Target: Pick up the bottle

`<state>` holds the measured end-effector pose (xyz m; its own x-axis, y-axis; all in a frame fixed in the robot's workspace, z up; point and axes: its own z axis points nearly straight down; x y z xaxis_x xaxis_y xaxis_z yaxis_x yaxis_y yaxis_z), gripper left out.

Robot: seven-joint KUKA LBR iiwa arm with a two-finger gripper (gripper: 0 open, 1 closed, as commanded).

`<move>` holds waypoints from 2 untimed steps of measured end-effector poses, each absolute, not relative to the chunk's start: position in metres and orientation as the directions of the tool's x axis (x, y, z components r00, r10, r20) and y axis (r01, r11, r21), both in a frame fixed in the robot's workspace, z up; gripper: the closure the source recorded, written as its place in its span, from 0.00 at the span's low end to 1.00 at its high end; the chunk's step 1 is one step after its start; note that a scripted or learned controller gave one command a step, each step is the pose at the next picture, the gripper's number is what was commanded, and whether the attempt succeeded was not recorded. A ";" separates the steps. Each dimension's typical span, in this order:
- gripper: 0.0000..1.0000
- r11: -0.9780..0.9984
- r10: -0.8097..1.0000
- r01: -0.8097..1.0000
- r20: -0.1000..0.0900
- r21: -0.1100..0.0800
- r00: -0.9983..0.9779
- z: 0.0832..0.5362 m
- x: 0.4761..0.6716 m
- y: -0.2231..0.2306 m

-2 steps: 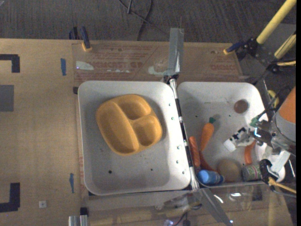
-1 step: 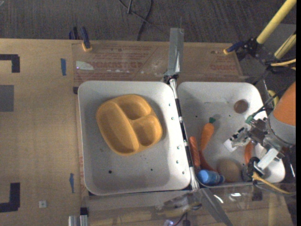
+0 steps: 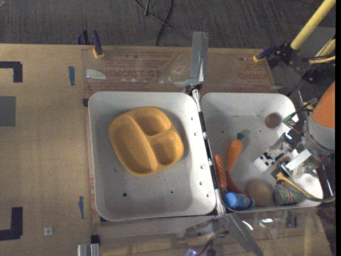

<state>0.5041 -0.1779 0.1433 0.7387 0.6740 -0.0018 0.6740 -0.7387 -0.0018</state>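
Reaching from the right over the right bin [image 3: 250,103], end effector [image 3: 282,169] lowered, grip state unclear, bottle [image 3: 237,200] apart.

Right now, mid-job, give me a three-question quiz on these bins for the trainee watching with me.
1. True or false: the yellow divided plate lies in the same bin as the carrot.
2. Which sits closest to the blue bottle at the right bin's near edge? A) the brown round disc B) the brown potato-like object C) the yellow divided plate
3. Fill in: the gripper hovers over the ____ bin.

Key: 1 false, the plate is in the left bin; 2 B; 3 right.
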 end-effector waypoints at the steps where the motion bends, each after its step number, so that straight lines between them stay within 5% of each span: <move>1: 0.00 -0.778 0.628 0.628 0.004 0.002 0.778 0.123 0.516 -0.180; 2: 0.00 -0.901 0.434 0.433 0.041 0.036 0.900 0.105 0.506 -0.162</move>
<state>0.5064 -0.1617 0.1050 0.8998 0.4345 0.0407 0.4333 -0.9006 0.0358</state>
